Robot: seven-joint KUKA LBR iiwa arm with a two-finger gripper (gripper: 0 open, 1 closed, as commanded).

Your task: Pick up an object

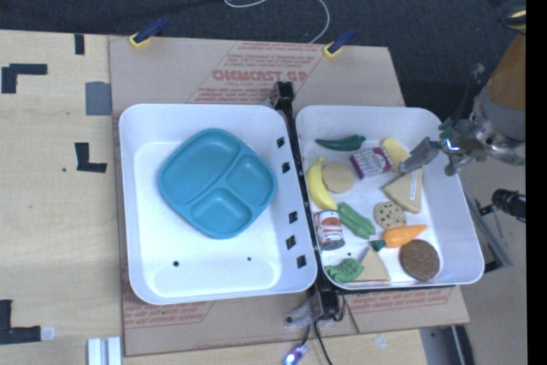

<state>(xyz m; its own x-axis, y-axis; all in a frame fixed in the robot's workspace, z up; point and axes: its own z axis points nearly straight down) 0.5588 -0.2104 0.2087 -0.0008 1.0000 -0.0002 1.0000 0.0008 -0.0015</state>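
Gripper (419,156) sits over the right bin (461,209), right side; can't tell its opening or whether it has hold of anything. Cheese wedge (405,191) lies just near of its tip, yellow piece (394,151) just left, both apart from it. Blue plate (217,181) in left bin (141,209).

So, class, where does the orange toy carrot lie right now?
The orange toy carrot lies in the right-hand white bin, toward its near side, between the speckled round cookie above it and the brown round patty below.
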